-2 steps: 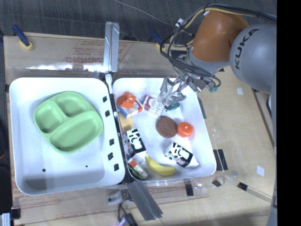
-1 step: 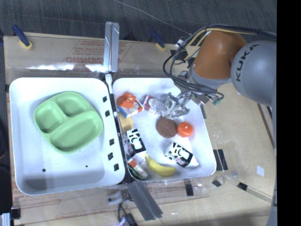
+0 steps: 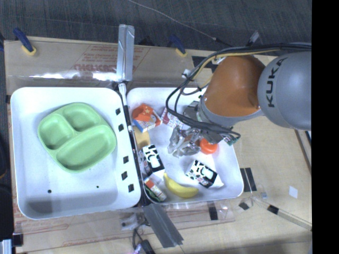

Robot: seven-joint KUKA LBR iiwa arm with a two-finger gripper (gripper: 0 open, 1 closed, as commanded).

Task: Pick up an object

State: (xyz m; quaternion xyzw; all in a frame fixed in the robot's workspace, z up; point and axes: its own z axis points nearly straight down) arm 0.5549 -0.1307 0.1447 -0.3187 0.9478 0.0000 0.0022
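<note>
My gripper (image 3: 183, 144) hangs over the middle of the right bin (image 3: 233, 168), its metal fingers pointing down at the bin floor. An orange-red object (image 3: 210, 146) sits right beside the fingers on their right. A banana (image 3: 180, 188) lies near the bin's front edge. A black-and-white packet (image 3: 203, 174) rests just right of the banana, below the gripper. Another black-and-white packet (image 3: 152, 159) lies to the gripper's left. An orange and white item (image 3: 144, 116) sits at the bin's back left. Nothing shows between the fingers.
The left bin (image 3: 32, 157) holds a green divided plate (image 3: 77, 135). A small item (image 3: 155, 189) lies in the right bin's front left corner, and a tan block (image 3: 141, 138) rests against the divider. Black cables (image 3: 183, 94) loop from the arm over the right bin's back.
</note>
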